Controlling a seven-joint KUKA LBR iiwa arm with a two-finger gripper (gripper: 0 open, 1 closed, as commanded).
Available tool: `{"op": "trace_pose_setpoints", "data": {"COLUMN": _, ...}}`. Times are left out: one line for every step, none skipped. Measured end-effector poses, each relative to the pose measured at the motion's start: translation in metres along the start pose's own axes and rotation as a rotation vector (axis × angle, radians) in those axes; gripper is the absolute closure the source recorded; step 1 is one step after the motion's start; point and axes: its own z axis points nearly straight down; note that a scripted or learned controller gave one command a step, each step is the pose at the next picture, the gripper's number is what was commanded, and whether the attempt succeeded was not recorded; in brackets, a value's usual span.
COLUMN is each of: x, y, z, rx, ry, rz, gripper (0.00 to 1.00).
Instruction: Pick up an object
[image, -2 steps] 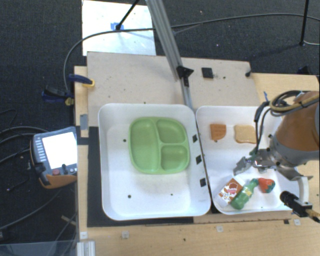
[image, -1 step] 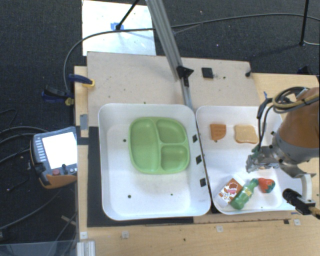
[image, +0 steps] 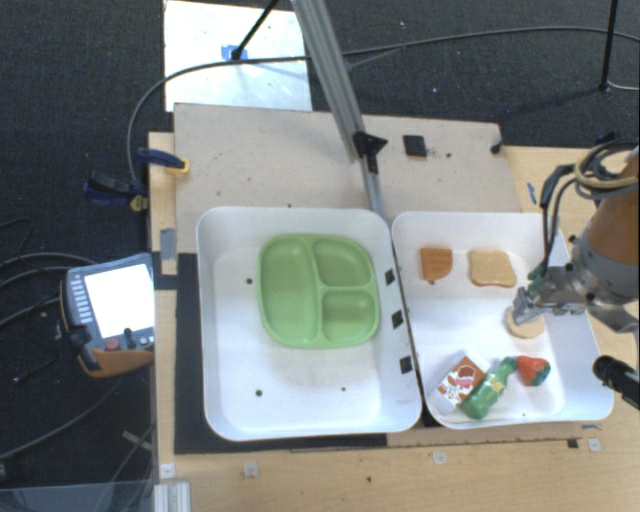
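gripper (image: 532, 303) sits low over the tan disc (image: 524, 325) near the bin wall (image: 588, 352), claw state indeterminable; an off-centre closure risks nudging the disc away ungrasped.

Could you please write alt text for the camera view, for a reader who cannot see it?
The end effector sits low over a tan round item in the right bin, near two toast pieces, a carton, a green bottle and a strawberry. The left bin holds a green divided plate.

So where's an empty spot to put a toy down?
Left bin: bare white floor below and left of the green plate. Right bin: a bare patch between the toast and the carton. Its right side is crowded, with the gripper there.
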Motion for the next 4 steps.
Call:
{"op": "trace_pose_setpoints", "data": {"x": 0.0, "y": 0.001, "z": 0.003, "rx": 0.005, "ry": 0.002, "rz": 0.001, "gripper": 1.0}}
{"op": "trace_pose_setpoints", "data": {"x": 0.058, "y": 0.02, "z": 0.009, "rx": 0.006, "ry": 0.005, "rz": -0.005, "gripper": 1.0}}
{"op": "trace_pose_setpoints", "data": {"x": 0.106, "y": 0.038, "z": 0.016, "rx": 0.006, "ry": 0.004, "rz": -0.006, "gripper": 1.0}}
{"op": "trace_pose_setpoints", "data": {"x": 0.157, "y": 0.054, "z": 0.001, "rx": 0.005, "ry": 0.005, "rz": -0.006, "gripper": 1.0}}
